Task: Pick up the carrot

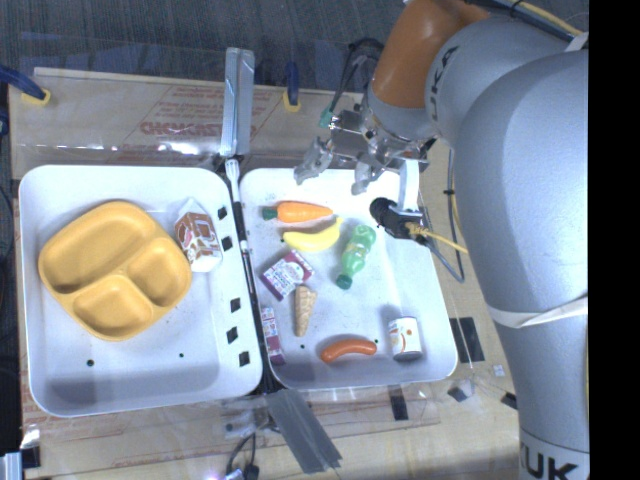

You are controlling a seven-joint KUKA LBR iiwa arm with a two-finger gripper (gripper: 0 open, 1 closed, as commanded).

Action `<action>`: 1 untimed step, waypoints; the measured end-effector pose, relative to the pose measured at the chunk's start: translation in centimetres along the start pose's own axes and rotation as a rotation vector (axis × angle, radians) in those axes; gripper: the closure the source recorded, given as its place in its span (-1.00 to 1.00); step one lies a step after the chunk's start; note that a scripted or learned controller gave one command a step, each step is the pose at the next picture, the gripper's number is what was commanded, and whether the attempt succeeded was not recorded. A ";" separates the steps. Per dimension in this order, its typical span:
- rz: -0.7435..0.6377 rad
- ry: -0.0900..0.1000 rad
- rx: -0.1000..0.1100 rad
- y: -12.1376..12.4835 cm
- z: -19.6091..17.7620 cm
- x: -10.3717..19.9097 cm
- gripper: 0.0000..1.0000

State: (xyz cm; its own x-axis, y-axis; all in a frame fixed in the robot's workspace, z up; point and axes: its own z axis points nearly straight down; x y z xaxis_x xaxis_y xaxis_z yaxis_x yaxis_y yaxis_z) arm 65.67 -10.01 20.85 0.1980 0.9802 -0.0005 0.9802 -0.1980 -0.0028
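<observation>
We find the carrot (303, 211) lying on its side near the back of the right bin (425, 313), green top toward the divider, with the banana (311, 238) just in front of it and close enough that we cannot tell whether they touch. The gripper (335, 168) hangs above the bin's back rim, just behind the carrot, its jaws spread apart and nothing between them. We judge the step in hand to be the approach: the carrot is not yet grasped and lies flat on the bin floor. The next move, in our view, calls for the gripper to come forward a little and descend so the fingers straddle the carrot across its narrow width, then close. The banana alongside is the main hazard, since a finger set down on that side could catch it or push it. The green bottle (354, 253) lies to the right, near but apart, and the pouch (285, 274), cone (303, 309), sausage (347, 349) and can (404, 338) sit farther forward, out of the way. The left bin (60, 383) holds a yellow tray (113, 268) and a packet (198, 236).
</observation>
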 end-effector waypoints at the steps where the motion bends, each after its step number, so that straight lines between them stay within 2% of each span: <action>1: 0.437 0.000 0.004 -2.4 1.7 2.4 -1.00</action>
